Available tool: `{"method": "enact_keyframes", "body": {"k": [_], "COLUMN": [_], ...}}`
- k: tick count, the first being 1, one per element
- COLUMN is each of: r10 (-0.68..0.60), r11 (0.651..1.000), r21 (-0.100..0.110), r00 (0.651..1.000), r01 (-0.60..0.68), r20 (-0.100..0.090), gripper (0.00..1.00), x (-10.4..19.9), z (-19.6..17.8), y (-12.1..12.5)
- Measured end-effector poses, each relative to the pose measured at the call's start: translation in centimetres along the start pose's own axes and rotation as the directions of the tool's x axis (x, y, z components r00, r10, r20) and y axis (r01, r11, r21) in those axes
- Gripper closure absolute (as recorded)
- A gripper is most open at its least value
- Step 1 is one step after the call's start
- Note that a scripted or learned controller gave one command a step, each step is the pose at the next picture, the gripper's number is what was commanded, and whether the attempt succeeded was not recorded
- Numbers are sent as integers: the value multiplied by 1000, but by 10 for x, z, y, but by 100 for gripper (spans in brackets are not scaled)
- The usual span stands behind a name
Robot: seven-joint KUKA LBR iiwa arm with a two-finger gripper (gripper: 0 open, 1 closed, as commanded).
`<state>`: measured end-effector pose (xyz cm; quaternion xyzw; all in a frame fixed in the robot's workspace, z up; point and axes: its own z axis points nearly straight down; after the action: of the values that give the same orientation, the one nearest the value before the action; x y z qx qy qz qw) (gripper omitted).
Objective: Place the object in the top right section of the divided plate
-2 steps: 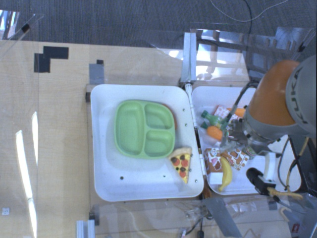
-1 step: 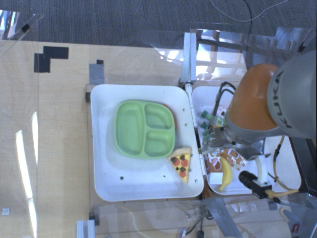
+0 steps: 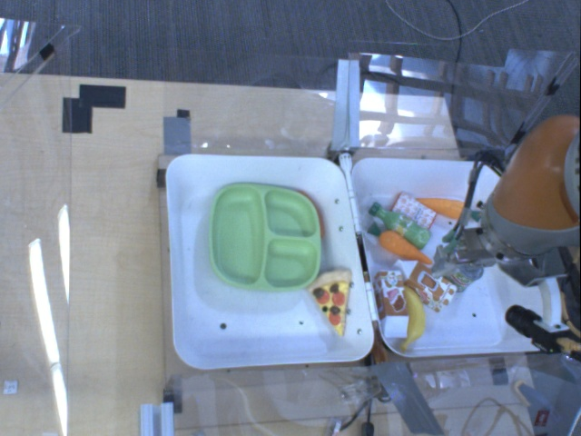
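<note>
Hovering gripper [image 3: 451, 263] over right bin [image 3: 472, 334] clutter; fingers' state unclear, possibly blurred; divided plate [image 3: 265, 237] unobstructed.

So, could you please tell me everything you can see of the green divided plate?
The plate is pale green and looks like matte plastic, a rounded square with raised rims. It has three sections: one large on the left, two smaller stacked on the right. All three look bare. It lies flat in the left bin, toward its upper middle. A pizza slice sits at its lower right corner, touching or nearly so.

Grey carpet floor [image 3: 227, 21], light wood bench [image 3: 82, 271], black cable [image 3: 436, 12]
</note>
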<state>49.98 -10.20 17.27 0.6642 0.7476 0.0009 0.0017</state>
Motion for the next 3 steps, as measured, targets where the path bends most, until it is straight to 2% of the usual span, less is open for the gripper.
{"method": "enact_keyframes", "body": {"k": [1,2,3], "r10": [8,-190,-294], "r11": [1000,982,956], "r21": [-1,-1,0], "r00": [1000,982,956], "r01": [-8,190,294], "r20": [0,-1,0], "gripper": [100,100,100], "x": [1,113,11], "z": [-20,-20,2], "y": [-7,34,-10]}}
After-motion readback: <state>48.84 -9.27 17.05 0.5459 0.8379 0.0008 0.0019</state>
